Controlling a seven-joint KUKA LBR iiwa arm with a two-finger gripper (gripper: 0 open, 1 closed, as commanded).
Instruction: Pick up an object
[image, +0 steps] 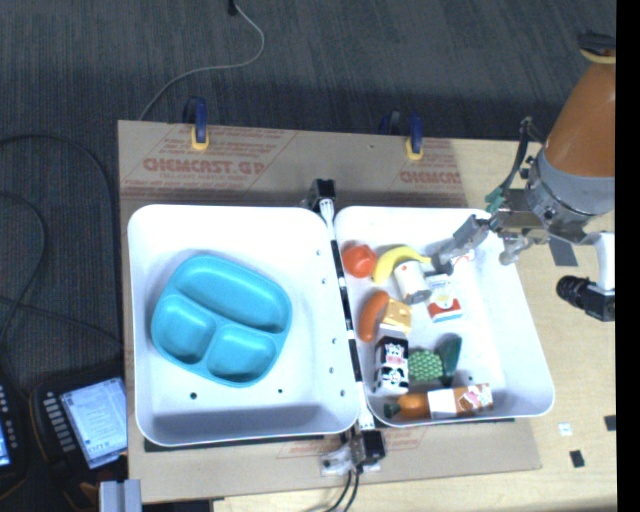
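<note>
The right bin (520, 300) holds several toy foods. A red tomato (357, 259) and a yellow banana (393, 261) lie at its far left, with a white cup (411, 281) just below the banana. A small red and white carton (446, 306), an orange sausage (372, 313), a cow-patterned milk carton (392, 365), a knobbly green piece (426, 367) and a red and white box (462, 400) lie further forward. My gripper (446, 256) reaches in from the right, low over the bin's far part, beside the banana and the cup. Nothing shows in its grasp.
The left bin (150, 230) holds a blue divided plate (220, 318). The arm's orange band (592, 100) stands over the bench at the right. Clamps (200, 122) pin the cardboard sheet at the back. A cable (60, 300) and a handset (85, 418) lie at the left.
</note>
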